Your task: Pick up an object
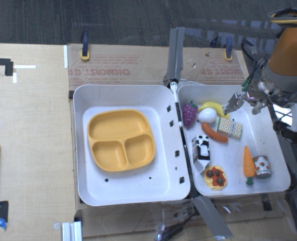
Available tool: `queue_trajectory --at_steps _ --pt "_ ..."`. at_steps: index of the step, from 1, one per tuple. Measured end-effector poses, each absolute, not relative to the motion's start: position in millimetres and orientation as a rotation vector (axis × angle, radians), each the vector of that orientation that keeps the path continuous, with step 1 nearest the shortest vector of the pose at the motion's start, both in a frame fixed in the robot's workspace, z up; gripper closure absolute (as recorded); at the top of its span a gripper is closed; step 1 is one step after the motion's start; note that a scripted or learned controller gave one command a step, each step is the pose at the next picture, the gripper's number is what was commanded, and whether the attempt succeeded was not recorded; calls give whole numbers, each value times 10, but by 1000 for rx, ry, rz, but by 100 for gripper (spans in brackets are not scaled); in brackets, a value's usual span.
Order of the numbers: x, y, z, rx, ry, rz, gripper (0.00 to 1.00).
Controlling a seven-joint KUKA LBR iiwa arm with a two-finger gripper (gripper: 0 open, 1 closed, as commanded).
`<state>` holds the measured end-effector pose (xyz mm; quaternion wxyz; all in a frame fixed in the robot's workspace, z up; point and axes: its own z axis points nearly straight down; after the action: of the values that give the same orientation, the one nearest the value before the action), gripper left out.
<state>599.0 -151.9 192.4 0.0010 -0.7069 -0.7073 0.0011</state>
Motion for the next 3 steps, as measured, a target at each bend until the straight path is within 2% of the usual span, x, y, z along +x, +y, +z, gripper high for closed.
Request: queue_trajectory --at_steps 1,2,3 --pt "5650 -2172 1616 -2149 -2291 3 0" --pt "5146 -2158 1026 -2008 -2401 -6 0" --pt "5149 -2159 1030 -2008 -2402 -6 0"
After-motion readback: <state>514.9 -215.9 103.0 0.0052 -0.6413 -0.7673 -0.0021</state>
